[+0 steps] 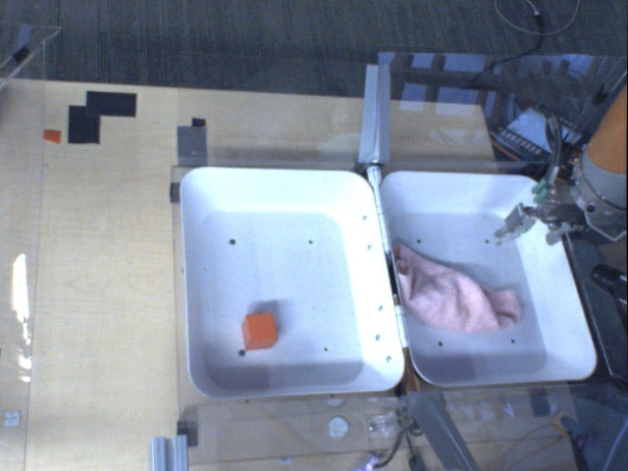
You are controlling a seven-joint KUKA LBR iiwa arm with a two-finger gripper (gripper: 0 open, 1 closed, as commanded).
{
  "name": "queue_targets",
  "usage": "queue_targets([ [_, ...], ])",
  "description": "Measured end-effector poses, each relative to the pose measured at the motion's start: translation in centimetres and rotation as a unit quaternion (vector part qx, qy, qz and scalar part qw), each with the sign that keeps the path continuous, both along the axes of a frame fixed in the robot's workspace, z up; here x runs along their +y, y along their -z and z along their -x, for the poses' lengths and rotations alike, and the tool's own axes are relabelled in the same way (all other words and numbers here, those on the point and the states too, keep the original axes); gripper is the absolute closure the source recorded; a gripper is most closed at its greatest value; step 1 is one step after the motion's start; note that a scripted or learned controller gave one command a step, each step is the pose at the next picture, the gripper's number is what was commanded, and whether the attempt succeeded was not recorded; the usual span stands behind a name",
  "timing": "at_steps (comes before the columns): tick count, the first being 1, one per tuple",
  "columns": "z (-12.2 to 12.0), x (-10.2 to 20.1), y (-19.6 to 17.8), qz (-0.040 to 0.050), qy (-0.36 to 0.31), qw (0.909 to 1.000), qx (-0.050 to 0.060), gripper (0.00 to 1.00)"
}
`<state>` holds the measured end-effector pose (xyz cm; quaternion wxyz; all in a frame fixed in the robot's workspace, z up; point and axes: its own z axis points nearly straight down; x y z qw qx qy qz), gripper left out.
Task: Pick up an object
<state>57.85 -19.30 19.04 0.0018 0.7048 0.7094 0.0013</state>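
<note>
Although the task names no particular thing, the pink cloth (456,297) is the likelier target, since it lies in the right bin (559,361), the one beneath the arm. It sits crumpled against that bin's left wall, spreading toward the middle of the floor, with a bunched ridge along its upper left and a flatter tail trailing right. As a judgement, it should be light and limp, with no stiff edge to push against; it will drape and stretch when lifted, and a shallow pinch on a flat part may slide off or catch only one thin layer. The raised fold near its left end looks like the best place to take hold, coming straight down so both fingers close across the hump.

Over the upper right corner of the right bin hangs the pincer (535,222), well apart from the cloth and above it. Its fingers appear spread somewhat with nothing between them, though they are small and blurred here.

Across the divider, the left bin (206,263) holds one small orange block (260,331) near its lower left area, standing clear of the walls. That block would likely be rigid and easy to clamp across flat faces, but it lies farther from the arm.
</note>
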Motion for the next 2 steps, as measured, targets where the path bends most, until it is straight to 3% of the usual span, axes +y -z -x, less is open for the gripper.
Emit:
queue_targets([
  [1, 4.1, -0.1, 8.7, -0.0009, 0.156, 0.9877, 0.001, 0.00],
  [2, 6.6, 5.5, 10.0, 0.0013, 0.080, 0.9967, -0.007, 0.00],
])
